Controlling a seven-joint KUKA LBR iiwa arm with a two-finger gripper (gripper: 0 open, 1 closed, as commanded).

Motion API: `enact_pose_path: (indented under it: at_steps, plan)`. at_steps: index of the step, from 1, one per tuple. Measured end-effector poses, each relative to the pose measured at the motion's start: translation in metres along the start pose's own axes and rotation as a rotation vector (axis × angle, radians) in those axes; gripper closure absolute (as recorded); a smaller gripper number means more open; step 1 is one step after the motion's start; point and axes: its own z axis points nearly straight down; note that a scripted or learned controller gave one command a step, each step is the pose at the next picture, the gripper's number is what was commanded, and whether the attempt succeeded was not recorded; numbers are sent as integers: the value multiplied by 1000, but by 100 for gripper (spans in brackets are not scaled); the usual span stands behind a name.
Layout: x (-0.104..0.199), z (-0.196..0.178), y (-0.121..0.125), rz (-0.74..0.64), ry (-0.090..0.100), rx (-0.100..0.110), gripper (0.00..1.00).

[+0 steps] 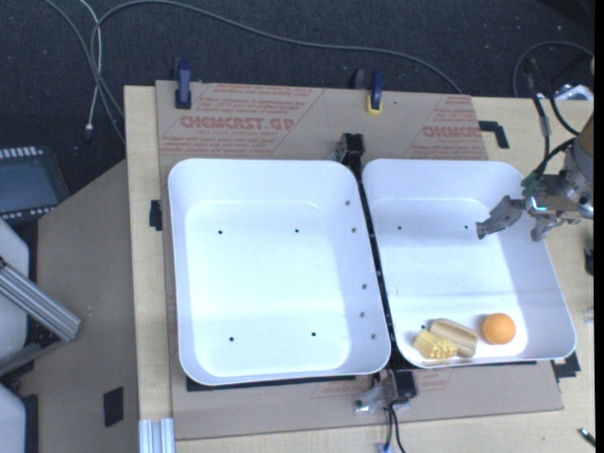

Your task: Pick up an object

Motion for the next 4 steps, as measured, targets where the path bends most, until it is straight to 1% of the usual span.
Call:
enact_pose_path:
  at_steps: [1, 2, 4]
  plan:
    - [-15, 72, 26, -10, 1, 5, 0]
    - [-15, 69, 27, -10, 0, 0, 0]
    - [-15, 69, 27, -10, 0, 0, 0]
